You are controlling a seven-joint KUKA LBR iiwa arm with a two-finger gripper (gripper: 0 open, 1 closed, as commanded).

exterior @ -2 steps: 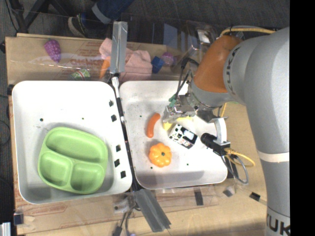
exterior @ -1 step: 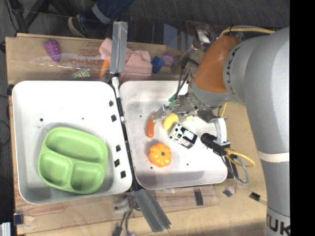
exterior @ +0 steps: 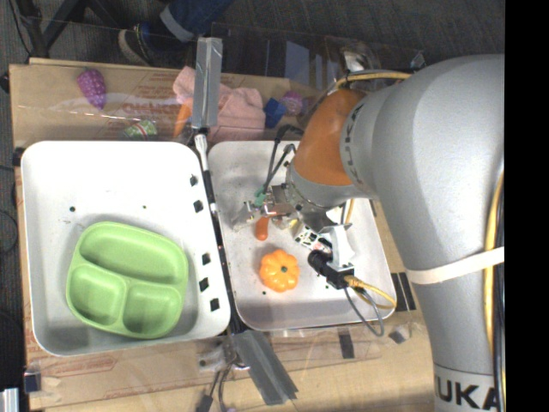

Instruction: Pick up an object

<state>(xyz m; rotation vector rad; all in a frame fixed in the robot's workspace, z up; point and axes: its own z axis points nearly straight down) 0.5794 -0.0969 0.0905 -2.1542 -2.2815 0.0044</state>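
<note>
In the right shallow white bin [exterior: 232, 303], the two-finger gripper [exterior: 264, 210] touches a small orange-red carrot-like piece [exterior: 262, 228]; its grasp can't be told. A small orange plastic pumpkin [exterior: 280, 270] sits just below

The bench [exterior: 51, 88] bears two white bins [exterior: 51, 187].

Hand [exterior: 262, 209] perhaps hides orange item [exterior: 262, 228]
</note>
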